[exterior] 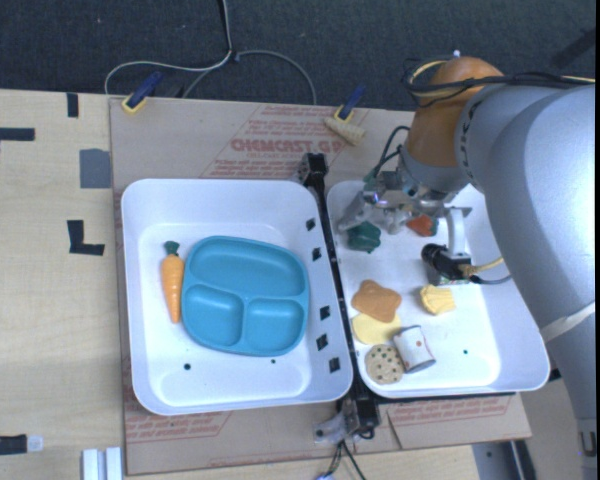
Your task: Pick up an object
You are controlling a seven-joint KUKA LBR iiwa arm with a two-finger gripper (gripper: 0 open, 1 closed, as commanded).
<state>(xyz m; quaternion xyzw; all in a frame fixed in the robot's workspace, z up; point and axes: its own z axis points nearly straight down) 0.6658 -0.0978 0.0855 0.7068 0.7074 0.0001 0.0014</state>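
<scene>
While the big grey arm (540, 188) with its orange band leans in from the right, its gripper (385, 206) sits low over the far left corner of the right-hand shallow white bin (510, 368). From where I stand, whether that gripper is wide or narrow cannot be told; the metal parts blur together. Just under it lies a small dark green toy piece (363, 236), touching or nearly touching the gripper's tip, and a small red-orange piece (420, 225) lies just beside it to the right.

Nearer to me in the same bin lie an orange-brown toast-shaped piece (377, 300) overlapping a pale yellow flat piece (365, 328), a yellow cheese-like wedge (438, 299), a round speckled cookie (383, 364) and a small silver can with a red label (414, 348) lying tilted beside the cookie.

Over in the left-hand shallow white bin (150, 368) a blue plastic divided plate (245, 295) takes up the middle, with an orange toy carrot with a green top (171, 279) lying just beside its left edge.
</scene>
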